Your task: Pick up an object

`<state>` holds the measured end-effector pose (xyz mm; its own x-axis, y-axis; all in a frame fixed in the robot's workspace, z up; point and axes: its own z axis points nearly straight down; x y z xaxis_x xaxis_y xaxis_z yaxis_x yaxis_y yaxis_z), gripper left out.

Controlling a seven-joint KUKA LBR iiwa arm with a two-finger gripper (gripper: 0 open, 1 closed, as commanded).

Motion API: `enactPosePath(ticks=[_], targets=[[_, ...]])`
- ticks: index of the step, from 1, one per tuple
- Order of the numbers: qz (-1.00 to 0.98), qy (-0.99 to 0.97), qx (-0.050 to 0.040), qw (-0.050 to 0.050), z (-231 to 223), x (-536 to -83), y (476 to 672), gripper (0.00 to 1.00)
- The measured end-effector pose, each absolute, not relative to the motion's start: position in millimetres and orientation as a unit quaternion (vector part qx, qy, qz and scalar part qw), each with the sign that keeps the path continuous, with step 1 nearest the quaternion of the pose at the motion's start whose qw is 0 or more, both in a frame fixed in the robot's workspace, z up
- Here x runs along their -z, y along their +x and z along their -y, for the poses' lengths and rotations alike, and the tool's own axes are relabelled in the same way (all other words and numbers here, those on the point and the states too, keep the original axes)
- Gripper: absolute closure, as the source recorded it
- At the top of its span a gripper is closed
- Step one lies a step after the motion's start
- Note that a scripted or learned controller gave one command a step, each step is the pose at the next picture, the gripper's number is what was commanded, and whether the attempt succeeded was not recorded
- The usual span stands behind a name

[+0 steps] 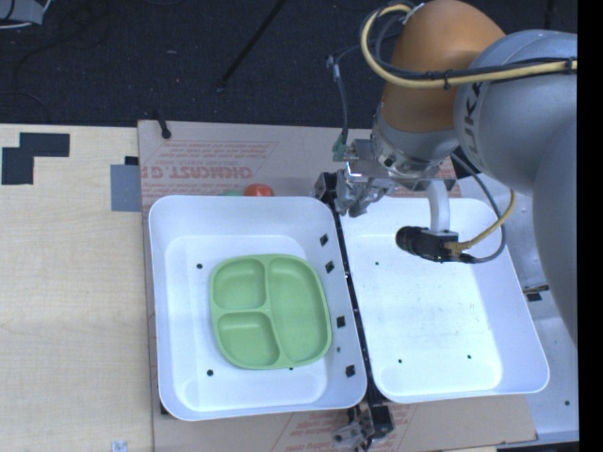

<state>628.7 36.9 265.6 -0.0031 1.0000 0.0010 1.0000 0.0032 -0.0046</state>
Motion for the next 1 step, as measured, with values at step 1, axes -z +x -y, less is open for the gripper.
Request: enactPosePath(ticks=[1], targets=[[0.708,-0.706,-0.0012,0.002,-84.7,-264.4,624.4,1.0]])
